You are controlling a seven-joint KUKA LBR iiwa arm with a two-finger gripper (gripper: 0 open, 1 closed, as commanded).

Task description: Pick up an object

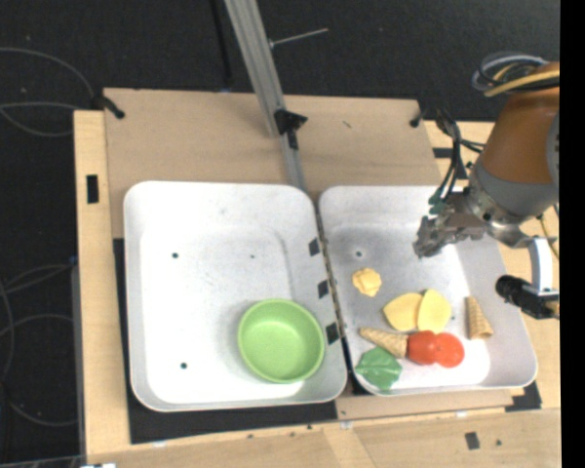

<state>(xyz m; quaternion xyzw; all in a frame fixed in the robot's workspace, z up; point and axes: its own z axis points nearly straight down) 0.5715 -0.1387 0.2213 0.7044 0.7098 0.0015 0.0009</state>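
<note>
Green bowl (281, 340) at left bin's (175, 213) front right corner, gripper (431, 238) over right bin (370, 213), grasp impossible to tell, toy foods (417, 312) along its front edge.

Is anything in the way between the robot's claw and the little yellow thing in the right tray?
Nothing visible is. The gripper hangs over bare white tray floor, up and to the right of the small yellow piece. The other toys lie lower down, beyond that piece.

Bowl (281, 340) in left bin (175, 222)
</note>
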